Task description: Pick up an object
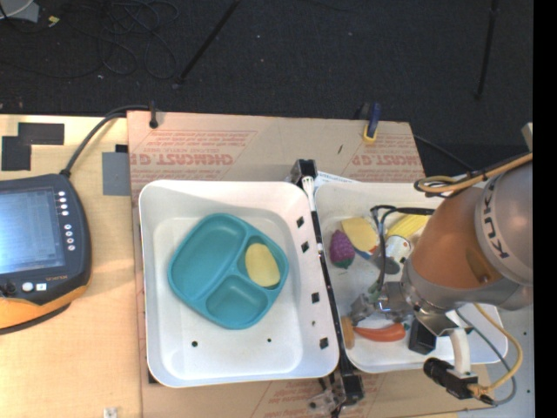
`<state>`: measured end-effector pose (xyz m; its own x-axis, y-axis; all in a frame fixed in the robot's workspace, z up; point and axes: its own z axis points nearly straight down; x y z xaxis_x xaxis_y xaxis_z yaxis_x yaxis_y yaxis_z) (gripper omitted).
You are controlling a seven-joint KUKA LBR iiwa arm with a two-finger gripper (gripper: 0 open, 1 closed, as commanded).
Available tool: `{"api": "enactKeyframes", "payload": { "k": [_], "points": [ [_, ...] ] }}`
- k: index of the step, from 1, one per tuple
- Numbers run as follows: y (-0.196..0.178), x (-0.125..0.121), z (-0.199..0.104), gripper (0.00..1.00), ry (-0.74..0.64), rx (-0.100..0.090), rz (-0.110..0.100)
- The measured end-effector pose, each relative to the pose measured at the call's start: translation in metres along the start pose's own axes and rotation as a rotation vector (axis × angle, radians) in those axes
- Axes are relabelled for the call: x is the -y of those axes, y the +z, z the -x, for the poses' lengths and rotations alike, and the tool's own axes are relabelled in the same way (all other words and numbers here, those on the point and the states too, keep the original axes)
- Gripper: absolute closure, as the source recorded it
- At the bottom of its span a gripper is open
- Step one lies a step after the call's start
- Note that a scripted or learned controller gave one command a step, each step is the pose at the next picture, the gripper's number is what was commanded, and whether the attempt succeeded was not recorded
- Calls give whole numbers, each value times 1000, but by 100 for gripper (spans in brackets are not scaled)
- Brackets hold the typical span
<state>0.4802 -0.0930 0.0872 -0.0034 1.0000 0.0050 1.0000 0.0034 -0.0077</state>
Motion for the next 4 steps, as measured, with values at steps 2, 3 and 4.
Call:
{"api": "enactKeyframes", "payload": {
  "k": [2, 3, 4],
  "points": [
    [-240, 5, -52, 0, 7, 7, 20],
    [-116, 8, -17, 0, 8, 4, -6],
    [3, -3, -11, 0, 4, 4, -2]
  ]
}}
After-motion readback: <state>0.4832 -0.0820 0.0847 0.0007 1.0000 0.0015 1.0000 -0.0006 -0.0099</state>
